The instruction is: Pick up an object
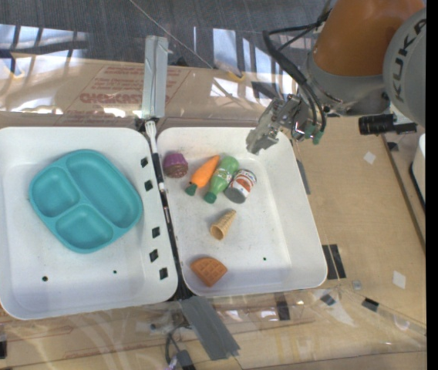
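Note:
My gripper (259,142) hangs over the far right corner of the right bin (281,237), with nothing seen between its fingers. Just below and left of it lie a small can (241,185), a green bottle (220,178) and an orange carrot (203,173), packed side by side. A purple round toy (175,163) sits near the bin's left wall. An ice-cream cone (223,224) lies mid-bin, and a brown waffle (208,270) rests near the front edge.
The left bin (18,276) holds a teal divided plate (85,200). A hinged divider with black clips (157,206) runs between the bins. Cables hang off the arm (358,37) at the upper right.

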Tool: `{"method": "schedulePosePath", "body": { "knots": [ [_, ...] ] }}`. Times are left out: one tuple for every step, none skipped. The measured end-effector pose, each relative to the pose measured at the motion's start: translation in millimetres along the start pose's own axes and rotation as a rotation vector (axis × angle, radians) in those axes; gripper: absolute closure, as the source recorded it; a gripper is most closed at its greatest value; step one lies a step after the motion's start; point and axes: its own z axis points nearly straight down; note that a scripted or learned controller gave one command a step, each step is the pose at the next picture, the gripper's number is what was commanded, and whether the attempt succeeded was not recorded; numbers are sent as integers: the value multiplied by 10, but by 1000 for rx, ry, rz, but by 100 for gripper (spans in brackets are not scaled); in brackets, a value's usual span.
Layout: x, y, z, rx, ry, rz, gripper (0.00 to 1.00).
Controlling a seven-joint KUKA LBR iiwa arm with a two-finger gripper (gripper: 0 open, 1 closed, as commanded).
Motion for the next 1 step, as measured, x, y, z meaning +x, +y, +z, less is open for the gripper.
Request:
{"method": "schedulePosePath", "body": {
  "knots": [
    [694, -420, -195, 1, 5, -215, 100]
  ]
}}
